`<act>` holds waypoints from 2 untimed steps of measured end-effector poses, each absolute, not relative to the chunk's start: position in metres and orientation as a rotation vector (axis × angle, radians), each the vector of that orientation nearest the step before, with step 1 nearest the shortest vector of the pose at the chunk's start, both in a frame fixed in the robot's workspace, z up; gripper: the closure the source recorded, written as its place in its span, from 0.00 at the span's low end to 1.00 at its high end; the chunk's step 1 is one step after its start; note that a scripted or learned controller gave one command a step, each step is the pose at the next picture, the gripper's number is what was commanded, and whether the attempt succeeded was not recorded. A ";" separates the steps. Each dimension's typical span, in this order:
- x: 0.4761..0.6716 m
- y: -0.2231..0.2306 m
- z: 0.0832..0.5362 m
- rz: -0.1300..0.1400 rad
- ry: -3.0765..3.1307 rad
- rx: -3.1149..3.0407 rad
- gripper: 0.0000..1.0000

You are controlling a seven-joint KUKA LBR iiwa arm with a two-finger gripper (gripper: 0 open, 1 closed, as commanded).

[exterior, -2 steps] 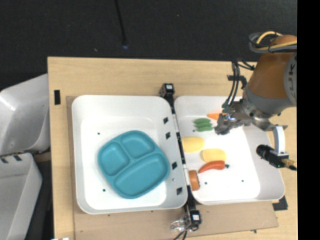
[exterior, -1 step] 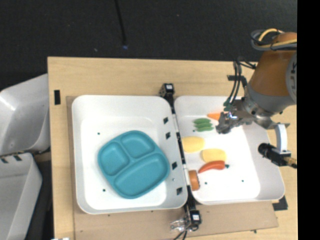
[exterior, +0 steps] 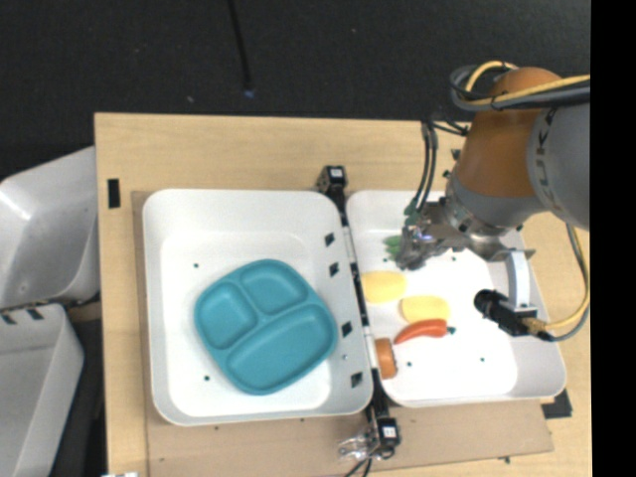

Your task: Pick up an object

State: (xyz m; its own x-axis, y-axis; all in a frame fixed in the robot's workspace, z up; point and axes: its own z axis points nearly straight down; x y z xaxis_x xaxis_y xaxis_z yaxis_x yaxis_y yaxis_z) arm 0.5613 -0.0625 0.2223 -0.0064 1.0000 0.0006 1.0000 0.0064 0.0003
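The gripper (exterior: 412,249) hangs low at the right white bin (exterior: 497,381)'s ten o'clock; its state cannot be told. At its five o'clock lie two yellow lumps (exterior: 384,285), a red-orange pepper (exterior: 421,332) and an orange piece (exterior: 386,359). The left bin (exterior: 169,386) holds a teal divided plastic plate (exterior: 263,324).

The scene is lit evenly from above, and the two white bins (exterior: 248,207) are rendered very bright, close to washed out along their rims. Only faint, soft shadows are cast, the clearest under the blue divided plate (exterior: 263,324). A dull sheen is seen on the orange band of the arm (exterior: 502,152). The surroundings beyond the wooden bench (exterior: 229,147) are left almost black. The picture is soft and somewhat grainy throughout; small items in the right bin are blurred, and fine edges are smeared.
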 end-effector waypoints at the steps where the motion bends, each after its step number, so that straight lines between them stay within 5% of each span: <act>1: 0.563 -0.001 0.223 -0.002 -2.230 -2.213 1.00; 2: 0.568 0.061 0.232 -0.003 -2.231 -2.212 1.00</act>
